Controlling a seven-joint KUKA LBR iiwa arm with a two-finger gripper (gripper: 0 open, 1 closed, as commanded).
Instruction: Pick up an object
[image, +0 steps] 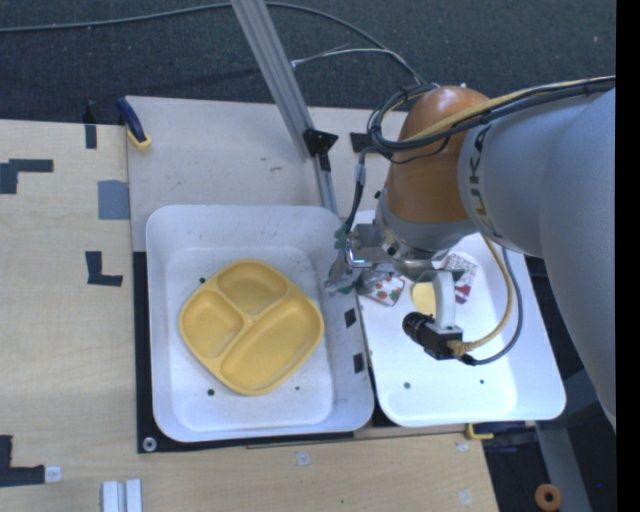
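Camera view: the arm (520, 160) leans in from the right, its wrist low over the seam between the two white bins.

Its grey body fills the upper right, and the orange band (435, 150) sits above the wrist, ringed by looped black cables. The gripper (350, 268) hangs at the inner edge of the right bin (500, 400), close to the wall of the left bin (170, 400); how far its jaws stand apart, or whether they grip anything, I cannot tell. Just beside it, partly hidden under the wrist, lie a small red-and-white packet (385, 290) and a pale yellow piece (424, 297) on the right bin's floor. A yellow plate (250, 325) with three compartments lies flat in the middle of the left bin, well apart from the gripper.
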